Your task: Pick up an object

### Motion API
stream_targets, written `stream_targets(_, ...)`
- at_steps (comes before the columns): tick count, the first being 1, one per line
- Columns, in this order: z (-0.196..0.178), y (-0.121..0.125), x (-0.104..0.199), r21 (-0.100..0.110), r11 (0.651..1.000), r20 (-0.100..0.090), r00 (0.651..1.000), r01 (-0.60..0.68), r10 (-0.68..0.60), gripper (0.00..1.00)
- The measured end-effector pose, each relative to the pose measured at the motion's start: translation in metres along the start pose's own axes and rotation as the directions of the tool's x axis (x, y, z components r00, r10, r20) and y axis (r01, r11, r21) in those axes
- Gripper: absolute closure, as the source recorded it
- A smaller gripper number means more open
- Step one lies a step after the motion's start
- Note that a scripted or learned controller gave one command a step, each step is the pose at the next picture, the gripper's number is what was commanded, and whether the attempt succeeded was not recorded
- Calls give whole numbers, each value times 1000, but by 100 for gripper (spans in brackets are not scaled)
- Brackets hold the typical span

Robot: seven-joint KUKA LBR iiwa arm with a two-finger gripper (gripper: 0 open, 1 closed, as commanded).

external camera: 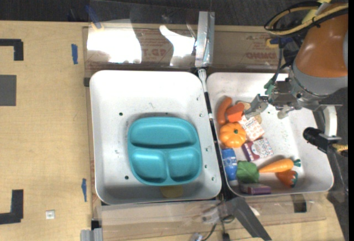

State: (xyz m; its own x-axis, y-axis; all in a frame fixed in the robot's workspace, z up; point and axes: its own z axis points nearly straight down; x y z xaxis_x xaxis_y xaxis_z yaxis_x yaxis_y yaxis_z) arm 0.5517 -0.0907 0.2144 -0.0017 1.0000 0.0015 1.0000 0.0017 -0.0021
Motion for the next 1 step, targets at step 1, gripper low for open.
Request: stream_targets(1,121,65,-18,-21,991,0,991,-134,135,0)
